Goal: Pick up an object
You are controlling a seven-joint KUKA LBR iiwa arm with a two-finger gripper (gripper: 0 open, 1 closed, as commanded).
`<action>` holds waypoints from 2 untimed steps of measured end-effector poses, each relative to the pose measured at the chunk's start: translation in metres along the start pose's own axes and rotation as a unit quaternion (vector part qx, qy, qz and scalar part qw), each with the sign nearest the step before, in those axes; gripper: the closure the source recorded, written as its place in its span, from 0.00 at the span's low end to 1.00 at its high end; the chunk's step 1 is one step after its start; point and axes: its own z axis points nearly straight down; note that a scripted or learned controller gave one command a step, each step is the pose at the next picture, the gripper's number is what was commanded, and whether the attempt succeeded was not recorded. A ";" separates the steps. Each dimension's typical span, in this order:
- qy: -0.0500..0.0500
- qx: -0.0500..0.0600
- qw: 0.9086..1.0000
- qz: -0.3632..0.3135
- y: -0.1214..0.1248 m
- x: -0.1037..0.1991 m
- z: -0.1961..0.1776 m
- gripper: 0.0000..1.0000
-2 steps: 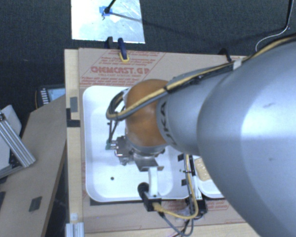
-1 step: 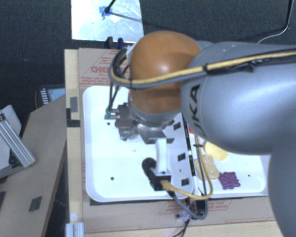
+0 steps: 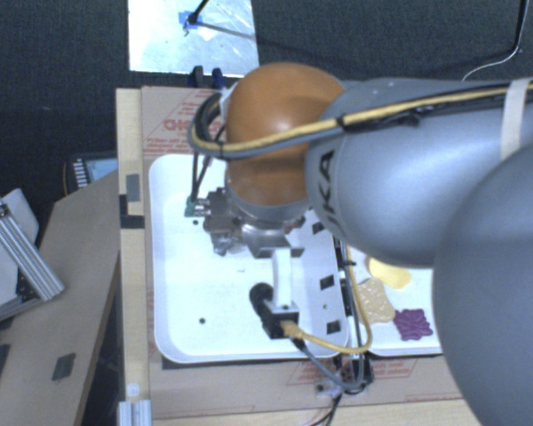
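My gripper [image 3: 220, 234] hangs over the upper middle of the left white bin [image 3: 173, 273], mostly covered by the orange wrist band and the grey arm above it. In the right bin [image 3: 400, 350] lie a yellow piece [image 3: 393, 276], a tan textured piece [image 3: 374, 300] and a purple bunch of grapes [image 3: 413, 323], all well to the right of the gripper. The arm hides the rest of the right bin. A tiny dark speck [image 3: 202, 319] marks the left bin's floor near its front.
The bins rest on a brown cardboard sheet [image 3: 164, 118]. A wooden bench surface [image 3: 80, 309] lies to the left, with metal rails [image 3: 18, 256] at the far left. A shiny sheet [image 3: 191, 25] lies behind the bins.
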 end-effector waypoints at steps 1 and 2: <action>0.000 0.000 1.000 0.000 -0.016 0.000 0.024 1.00; -0.002 0.004 1.000 0.001 -0.017 -0.015 0.170 1.00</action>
